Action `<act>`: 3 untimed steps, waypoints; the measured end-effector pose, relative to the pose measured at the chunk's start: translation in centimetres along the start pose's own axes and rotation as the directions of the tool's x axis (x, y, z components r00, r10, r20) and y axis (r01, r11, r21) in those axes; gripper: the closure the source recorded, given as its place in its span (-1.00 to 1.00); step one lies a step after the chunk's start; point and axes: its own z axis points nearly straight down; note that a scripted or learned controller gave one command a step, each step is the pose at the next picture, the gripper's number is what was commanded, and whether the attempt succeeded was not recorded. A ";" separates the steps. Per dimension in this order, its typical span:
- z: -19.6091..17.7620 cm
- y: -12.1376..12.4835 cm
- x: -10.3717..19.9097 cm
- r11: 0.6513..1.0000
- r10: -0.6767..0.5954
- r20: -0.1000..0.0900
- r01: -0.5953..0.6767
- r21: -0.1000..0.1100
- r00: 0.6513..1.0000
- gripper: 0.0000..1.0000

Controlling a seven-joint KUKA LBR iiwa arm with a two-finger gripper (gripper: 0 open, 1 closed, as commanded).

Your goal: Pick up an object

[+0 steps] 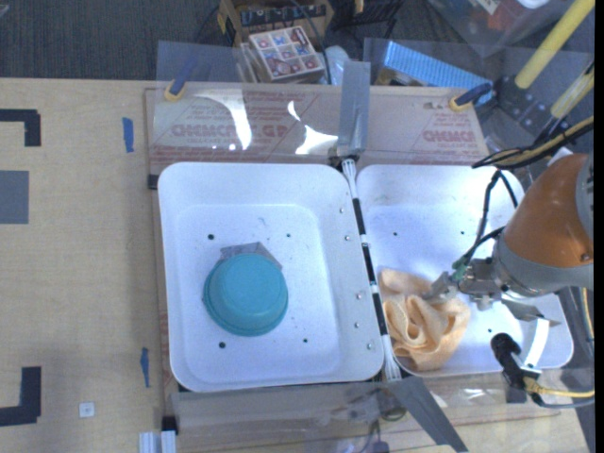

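A crumpled pale-orange cloth (423, 323) lies at the front left of the right bin (425, 206), against the wall between the bins. My gripper (444, 289) is low over the cloth's upper right edge and seems to touch it, with the grey and orange arm behind it on the right. A teal bowl (246, 294) sits upside down in the left bin (189, 206), left of centre, far from the gripper.
A small grey scrap (247, 250) lies just behind the bowl. The divider (366, 272) between the bins runs right beside the cloth. Clear panels and clutter stand behind the bins. Black cables (491, 201) hang over the right bin's back right.
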 end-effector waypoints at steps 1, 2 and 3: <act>1.5 1.7 1.0 0.998 -0.061 0.001 0.061 0.007 0.998 -1.00; 0.4 1.9 0.9 0.998 -0.058 0.000 0.058 0.001 0.998 1.00; 0.4 1.9 0.9 0.998 -0.058 0.000 0.058 0.001 0.998 -1.00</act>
